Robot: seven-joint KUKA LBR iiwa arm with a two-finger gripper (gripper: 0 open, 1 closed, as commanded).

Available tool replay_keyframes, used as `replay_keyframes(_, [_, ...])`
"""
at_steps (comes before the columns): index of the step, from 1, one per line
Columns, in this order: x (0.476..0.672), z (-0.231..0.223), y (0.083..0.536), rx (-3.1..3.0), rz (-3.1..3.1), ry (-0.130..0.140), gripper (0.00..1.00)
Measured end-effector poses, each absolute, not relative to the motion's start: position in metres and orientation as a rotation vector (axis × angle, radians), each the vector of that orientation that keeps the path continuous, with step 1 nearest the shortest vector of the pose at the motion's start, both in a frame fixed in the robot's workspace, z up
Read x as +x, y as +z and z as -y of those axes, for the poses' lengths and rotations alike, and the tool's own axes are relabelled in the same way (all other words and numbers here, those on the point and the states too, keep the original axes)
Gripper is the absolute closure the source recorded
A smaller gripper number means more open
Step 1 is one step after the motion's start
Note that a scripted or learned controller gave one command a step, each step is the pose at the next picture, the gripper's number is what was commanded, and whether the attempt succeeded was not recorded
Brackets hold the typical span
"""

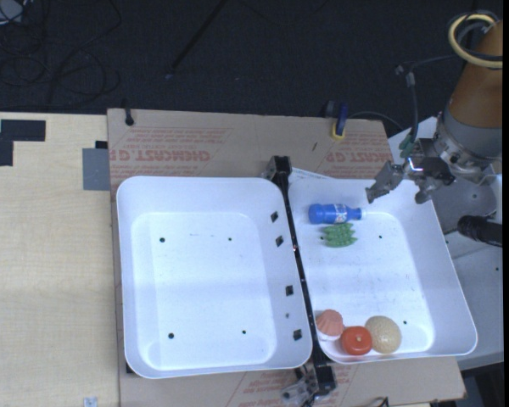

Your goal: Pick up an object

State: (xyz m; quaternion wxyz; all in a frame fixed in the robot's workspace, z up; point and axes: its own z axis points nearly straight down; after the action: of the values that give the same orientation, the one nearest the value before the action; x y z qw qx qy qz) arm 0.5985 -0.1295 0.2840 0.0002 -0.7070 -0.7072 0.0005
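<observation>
The counter (42,253) carries two white bins, and the right bin (458,312) serves as landmark. The left bin (204,202) adjoins it. Above the right bin's far right corner hangs the gripper (400,183), spread apart and grasping nothing, likely poised before a descent. Against the right bin's far wall lies a blue bottle (333,213), a green toy (339,236) just beside it. In its near corner cluster a beige ball (383,333), a red tomato (355,340) and a pink shell (329,321).

bench (42,253), cardboard sheet (204,142), two white bins (127,227)
</observation>
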Motion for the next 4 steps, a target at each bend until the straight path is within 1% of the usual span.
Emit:
replay_keyframes(1, [0.594,0.178,0.267,-2.224,2.216,0.006,0.0])
replay_keyframes(2, [0.581,0.216,0.269,-2.224,2.218,0.004,0.0])
replay_keyframes(3, [0.555,0.214,0.318,-2.226,2.219,-0.001,0.0])
replay_keyframes(4, [0.523,0.214,0.351,-2.225,2.218,0.0,0.0])
